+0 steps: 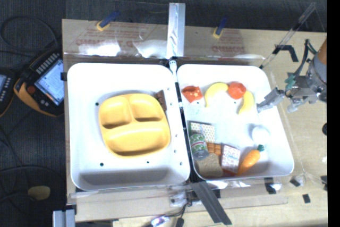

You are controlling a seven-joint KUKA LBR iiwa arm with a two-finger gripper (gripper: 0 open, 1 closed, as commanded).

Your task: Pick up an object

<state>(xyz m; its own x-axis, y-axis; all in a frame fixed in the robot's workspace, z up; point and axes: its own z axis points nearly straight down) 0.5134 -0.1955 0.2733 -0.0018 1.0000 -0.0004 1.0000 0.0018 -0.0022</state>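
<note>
I take the right-hand bin (276,130) as my reference. The gripper (291,97) sits at that bin's right rim, level with its upper half, reaching in from the bench side; I see a grey finger (267,99) angled down and inward over the rim, and a second part beside it further out, but I cannot tell from this angle how far apart the fingers stand, and I see nothing held between them. The candidate objects lie inside the reference bin. Along its far wall I read a red tomato-like piece (192,93), a pale yellow banana (214,91) curved like an arch, a second red round piece (236,89), and a smaller yellow banana (246,103) lying at a slant just inside the finger. Near the bin's right side rests a small white rounded object (260,132), hard to separate from the white floor. In the near right corner lies an orange carrot (249,158) with a green top, tilted. Along the near-left portion, flat printed packets (204,141) and boxes (229,156) overlap each other and crowd the wall. The open floor of the reference bin is its centre, between the fruit row and the packets. To the left of the reference bin, across the shared divider, the second bin (85,167) holds a yellow compartment tray (134,124) with clear margins on its left and near sides.
</note>
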